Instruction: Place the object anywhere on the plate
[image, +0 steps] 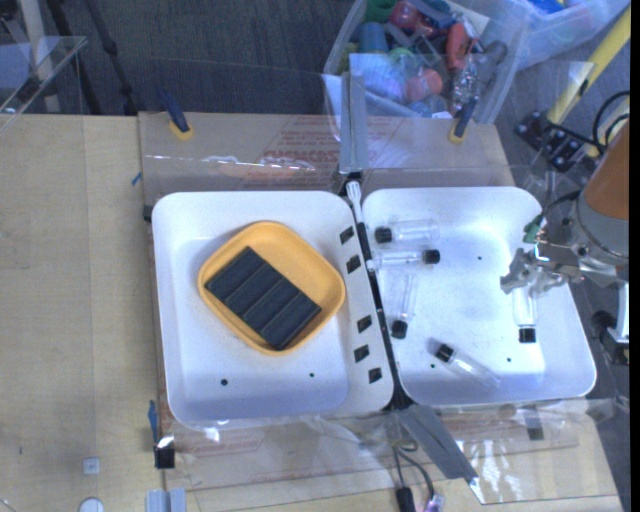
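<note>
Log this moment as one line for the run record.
arm: over right bin's right side | gripper: above a clear vial | yellow plate: left bin, dark ridged pad on it | four more vials: right bin

Yellow square plate (325, 285) – dark ribbed insert, tilted, in left bin – clear black-capped vials (405, 232) scattered flat in right bin

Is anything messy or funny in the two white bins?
A little. In the right bin, several clear tubes with black caps lie scattered at different angles, none lined up. In the left bin, the yellow plate sits turned askew to the bin's edges, holding a dark ridged slab. Nothing looks spilled or broken.
</note>
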